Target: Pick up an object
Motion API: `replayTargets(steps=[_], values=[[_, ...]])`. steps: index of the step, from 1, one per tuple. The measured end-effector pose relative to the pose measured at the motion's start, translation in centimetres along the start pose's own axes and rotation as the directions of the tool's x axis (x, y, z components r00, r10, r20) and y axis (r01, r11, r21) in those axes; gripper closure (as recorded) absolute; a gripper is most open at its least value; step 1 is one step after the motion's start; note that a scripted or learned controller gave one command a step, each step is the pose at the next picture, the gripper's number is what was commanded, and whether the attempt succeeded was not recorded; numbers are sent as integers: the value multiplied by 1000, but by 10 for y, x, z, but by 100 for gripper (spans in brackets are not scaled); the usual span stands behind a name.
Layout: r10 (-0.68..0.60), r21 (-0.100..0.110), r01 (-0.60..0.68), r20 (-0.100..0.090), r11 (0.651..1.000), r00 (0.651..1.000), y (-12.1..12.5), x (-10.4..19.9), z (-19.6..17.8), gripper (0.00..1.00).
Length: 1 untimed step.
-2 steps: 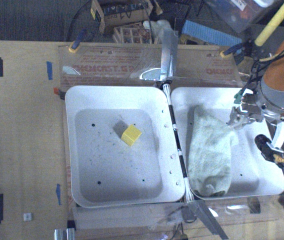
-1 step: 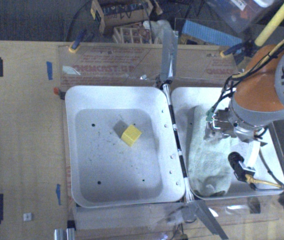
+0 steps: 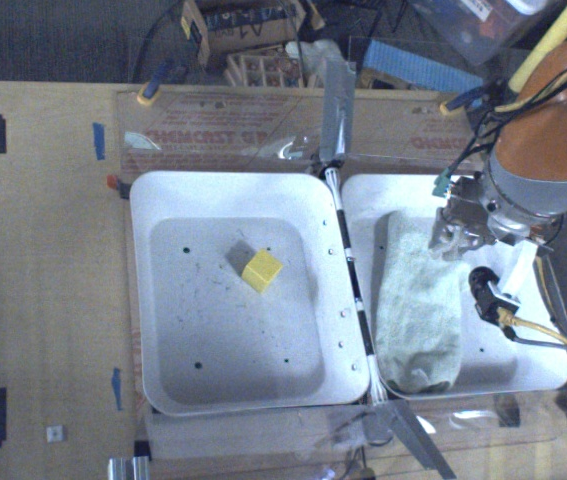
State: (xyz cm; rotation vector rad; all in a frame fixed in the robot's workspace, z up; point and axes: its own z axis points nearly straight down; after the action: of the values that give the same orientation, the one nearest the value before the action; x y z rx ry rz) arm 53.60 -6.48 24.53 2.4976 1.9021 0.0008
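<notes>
A small yellow block (image 3: 261,270) lies near the middle of the left bin (image 3: 158,208). A pale green-white cloth (image 3: 415,308) stretches along the left half of the right bin (image 3: 533,363), from its upper part down to the near wall. My gripper (image 3: 450,241) hangs over the right bin at the cloth's upper right edge, reaching down from the grey and orange arm at the right. Its tips sit right at the cloth; whether they touch or pinch the fabric is unclear.
A metal divider (image 3: 348,268) runs between the two bins. Cardboard (image 3: 223,133) lies behind the bins, with clutter and cables beyond it. The wooden bench extends to the left.
</notes>
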Motion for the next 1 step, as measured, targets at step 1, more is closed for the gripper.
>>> replayTargets(steps=[1], values=[[0, 0, 0, 0, 1000, 1000, 0, 0, 0, 0]])
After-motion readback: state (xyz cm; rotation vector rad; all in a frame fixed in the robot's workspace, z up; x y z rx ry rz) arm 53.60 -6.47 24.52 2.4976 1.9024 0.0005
